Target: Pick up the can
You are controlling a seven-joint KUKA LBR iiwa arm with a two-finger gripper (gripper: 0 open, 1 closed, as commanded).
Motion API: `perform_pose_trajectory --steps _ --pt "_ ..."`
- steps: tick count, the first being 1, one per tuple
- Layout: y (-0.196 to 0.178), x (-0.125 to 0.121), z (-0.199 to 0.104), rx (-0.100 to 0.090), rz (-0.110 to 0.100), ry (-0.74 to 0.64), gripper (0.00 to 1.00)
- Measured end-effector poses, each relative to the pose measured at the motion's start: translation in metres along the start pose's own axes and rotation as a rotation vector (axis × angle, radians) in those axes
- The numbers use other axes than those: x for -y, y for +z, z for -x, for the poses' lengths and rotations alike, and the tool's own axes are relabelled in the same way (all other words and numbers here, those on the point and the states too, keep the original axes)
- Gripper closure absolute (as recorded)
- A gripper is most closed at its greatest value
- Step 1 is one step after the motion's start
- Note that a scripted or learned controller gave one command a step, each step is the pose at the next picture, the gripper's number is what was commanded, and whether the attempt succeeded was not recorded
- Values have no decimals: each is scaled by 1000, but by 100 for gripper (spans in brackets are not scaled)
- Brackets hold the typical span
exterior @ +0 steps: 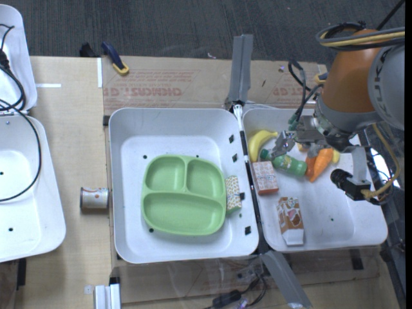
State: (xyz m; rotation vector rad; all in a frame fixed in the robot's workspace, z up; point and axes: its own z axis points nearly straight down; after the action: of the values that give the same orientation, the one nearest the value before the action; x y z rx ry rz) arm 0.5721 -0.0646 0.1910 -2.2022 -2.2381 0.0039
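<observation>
The can [94,199] lay on its side on the bench, outside the bins and just left of the left bin [122,172], its long axis running left to right and its label too small to read. The gripper [283,145] hung over the right bin [341,227] near a banana [257,141] and a green bottle [290,165]; whether it was clenched could not be told. Mirrored lettering on the cardboard [154,85] behind the bins was not clearly legible.

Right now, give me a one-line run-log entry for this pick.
gripper: over right bin, above green bottle | can: on bench left of left bin, untouched | status: not picked
</observation>
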Motion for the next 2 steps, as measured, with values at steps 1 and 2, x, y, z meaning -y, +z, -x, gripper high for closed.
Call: perform_pose_trajectory --steps 1,2 --pt "97 86 36 -2 5 163 0" --pt "81 62 66 -1 0 276 0"
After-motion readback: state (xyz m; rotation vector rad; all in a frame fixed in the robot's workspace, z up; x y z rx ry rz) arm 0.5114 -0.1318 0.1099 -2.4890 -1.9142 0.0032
